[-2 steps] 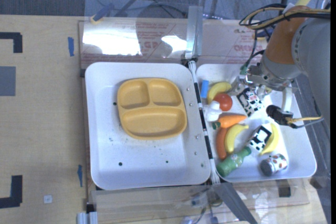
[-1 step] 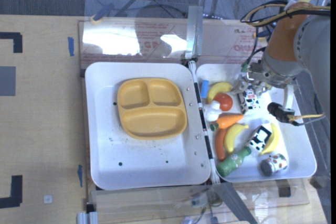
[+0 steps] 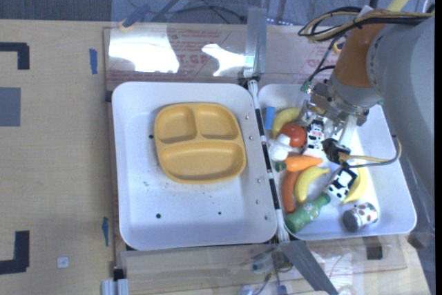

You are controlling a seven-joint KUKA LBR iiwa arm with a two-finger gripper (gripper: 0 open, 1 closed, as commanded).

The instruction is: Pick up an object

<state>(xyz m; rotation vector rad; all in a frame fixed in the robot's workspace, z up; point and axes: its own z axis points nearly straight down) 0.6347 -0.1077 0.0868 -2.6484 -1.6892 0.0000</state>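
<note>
Plastic toy food is heaped in the right-hand bin (image 3: 394, 211), against its left wall: a red tomato (image 3: 297, 135), an orange carrot (image 3: 304, 163), a yellow banana (image 3: 309, 182), a green bottle-shaped piece (image 3: 304, 215) and a small grey can (image 3: 359, 216). The left-hand bin (image 3: 131, 169) holds a yellow divided plate (image 3: 199, 143). The pincer (image 3: 323, 126) is seen low over the upper part of the heap, near the tomato; whether it is spread or pressed together cannot be told, and nothing is seen pinched in it. The toys are judged light, hard and smooth, so likely to slip; the carrot or banana would best be taken across the narrow middle. Black-and-white patterned tags lie among the toys. Faint reddish print is seen on the clear sheet (image 3: 179, 55) behind the bins, but no writing can be read.
</note>
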